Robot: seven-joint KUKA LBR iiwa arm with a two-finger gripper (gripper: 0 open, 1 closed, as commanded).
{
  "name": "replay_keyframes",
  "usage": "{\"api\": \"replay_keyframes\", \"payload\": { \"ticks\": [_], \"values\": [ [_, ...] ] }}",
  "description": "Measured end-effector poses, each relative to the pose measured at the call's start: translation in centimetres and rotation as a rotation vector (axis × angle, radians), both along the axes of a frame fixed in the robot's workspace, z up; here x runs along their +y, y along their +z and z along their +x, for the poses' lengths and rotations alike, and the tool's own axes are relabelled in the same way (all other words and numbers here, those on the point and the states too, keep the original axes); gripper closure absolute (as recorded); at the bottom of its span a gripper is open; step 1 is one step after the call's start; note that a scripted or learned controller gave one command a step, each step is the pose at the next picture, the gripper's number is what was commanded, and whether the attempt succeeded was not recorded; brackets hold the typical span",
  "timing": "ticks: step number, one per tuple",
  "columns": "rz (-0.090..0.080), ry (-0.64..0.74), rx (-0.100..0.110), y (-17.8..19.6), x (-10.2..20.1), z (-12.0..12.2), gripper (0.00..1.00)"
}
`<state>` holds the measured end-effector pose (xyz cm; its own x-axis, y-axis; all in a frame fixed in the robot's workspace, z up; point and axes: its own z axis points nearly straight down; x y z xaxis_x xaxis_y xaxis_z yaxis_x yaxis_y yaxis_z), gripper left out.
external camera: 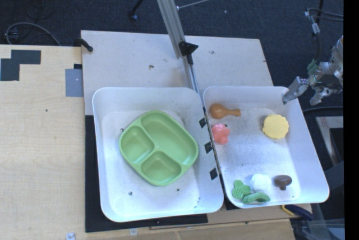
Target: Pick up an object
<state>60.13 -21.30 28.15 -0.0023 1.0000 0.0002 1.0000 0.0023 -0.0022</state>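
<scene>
claw [306, 89] seen parted, nothing held, over right bin's far right corner | round yellow soft-looking sponge-like disc [276, 127] judged light, squashy | best gripped across its rim

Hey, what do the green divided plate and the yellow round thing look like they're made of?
The green divided plate looks like moulded plastic: one even colour, smooth rounded compartments, faint sheen. The yellow round thing looks matte and soft-edged, maybe foam or rubber; too small to be sure.

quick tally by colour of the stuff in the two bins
Green: 2, the divided plate in the left bin and the crinkly piece
Yellow: 1, round piece
Pink: 1, lump
Orange-brown: 1, drumstick shape
White: 1, ball
Brown: 1, mushroom shape
Total: 7
</scene>
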Motion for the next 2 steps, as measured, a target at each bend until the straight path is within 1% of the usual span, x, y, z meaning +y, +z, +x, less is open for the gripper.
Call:
{"api": "replay_keyframes", "payload": {
  "ticks": [1, 2],
  "values": [
    [0.0, 0.001, 0.0, 0.0, 0.0, 0.0, 0.0],
    [0.002, -0.001, 0.006, -6.0, 0.1, -0.9, 0.0]
  ]
}}
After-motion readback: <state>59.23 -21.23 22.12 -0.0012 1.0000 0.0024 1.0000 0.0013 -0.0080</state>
